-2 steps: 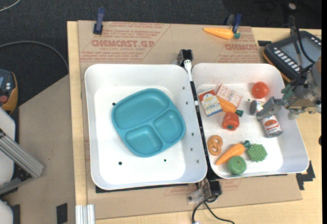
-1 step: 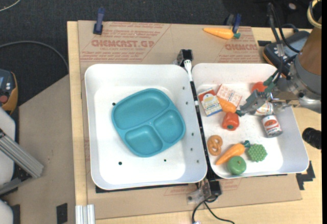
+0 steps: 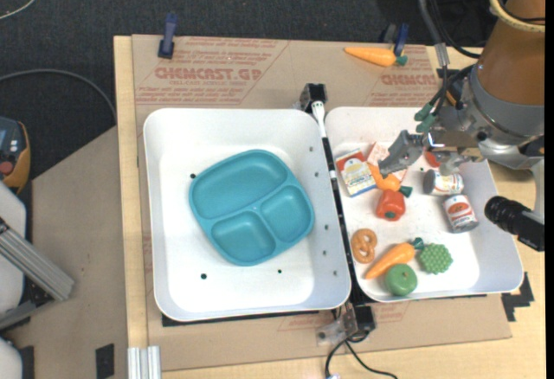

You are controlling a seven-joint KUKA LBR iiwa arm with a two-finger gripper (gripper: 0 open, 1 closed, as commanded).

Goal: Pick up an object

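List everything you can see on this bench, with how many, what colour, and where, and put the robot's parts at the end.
White bins: 2, side by side; left bin, right bin.
Divided plate: 1, teal, centre of left bin.
Carton: 1, white and orange, right bin, upper left.
Pepper: 1, red-orange, right bin, middle.
Pretzel: 1, brown, right bin, left edge.
Carrot in bin: 1, orange, lower right bin.
Apple: 1, green, right bin, bottom.
Broccoli: 1, green, beside the carrot in bin.
Can: 1, red and white, right bin, right side.
Carrot on bench: 1, orange, outside the bins, behind the right bin.
Clamps: 2, blue, on the bench's back edge.
Arm: 1, grey with orange band, right.
Tool: 1, over the right bin.
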